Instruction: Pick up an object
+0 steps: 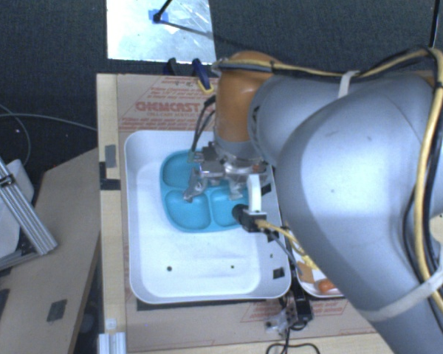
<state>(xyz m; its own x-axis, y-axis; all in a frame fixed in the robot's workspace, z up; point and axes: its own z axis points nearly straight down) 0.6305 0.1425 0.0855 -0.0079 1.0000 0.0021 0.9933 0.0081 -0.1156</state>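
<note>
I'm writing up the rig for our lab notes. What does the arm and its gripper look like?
The arm is bulky, rounded and grey, with an orange band above the wrist. Yellow and black cables run along it. The gripper is a small metallic assembly.

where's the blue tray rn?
In the camera view, the blue tray lies in the left white bin, toward its far end, directly under the gripper.

The grey arm (354, 198) reaches in from three o'clock and covers most of the right bin (310, 277). Its claw (207, 181) is low over a blue compartment tray (188, 201) lying in the left white bin (199, 279).
</note>
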